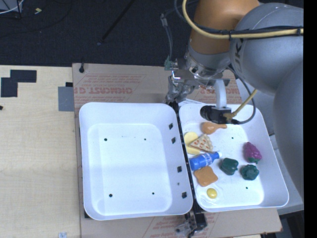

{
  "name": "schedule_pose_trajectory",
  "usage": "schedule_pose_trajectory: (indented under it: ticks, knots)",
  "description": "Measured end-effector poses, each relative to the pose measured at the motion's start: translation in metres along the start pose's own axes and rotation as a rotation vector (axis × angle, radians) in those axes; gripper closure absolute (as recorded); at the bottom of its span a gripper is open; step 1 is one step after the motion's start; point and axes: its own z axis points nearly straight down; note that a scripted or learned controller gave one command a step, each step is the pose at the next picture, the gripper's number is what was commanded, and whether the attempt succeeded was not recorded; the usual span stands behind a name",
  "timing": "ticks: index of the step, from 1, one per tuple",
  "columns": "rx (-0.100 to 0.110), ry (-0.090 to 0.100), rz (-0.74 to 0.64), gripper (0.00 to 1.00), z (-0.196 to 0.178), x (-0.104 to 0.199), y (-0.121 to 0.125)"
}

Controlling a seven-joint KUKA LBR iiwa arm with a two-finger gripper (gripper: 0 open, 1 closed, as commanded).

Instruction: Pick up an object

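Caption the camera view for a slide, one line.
KUKA arm's gripper hovers at the back edge of the right bin, which holds small toy foods including a blue bottle.

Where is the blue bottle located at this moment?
The blue bottle lies in the right bin, near its left wall, between the pizza slice and an orange piece.

A pale wooden bench top (34, 152) filled the left side, with dark cut-outs (17, 81) near its upper edge. A brown cardboard sheet (119, 86) lay on it. Behind, dark carpeted floor (89, 24) carried loose cables (15, 4).
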Motion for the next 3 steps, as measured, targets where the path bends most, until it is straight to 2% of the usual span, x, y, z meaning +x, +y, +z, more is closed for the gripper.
schedule_pose_trajectory:
  ticks: [1,3]
  knots:
    - [0.008,0.000,-0.003,1.00,0.034,-0.010,-0.001]
    - [0.004,0.002,-0.005,1.00,0.007,0.007,0.000]
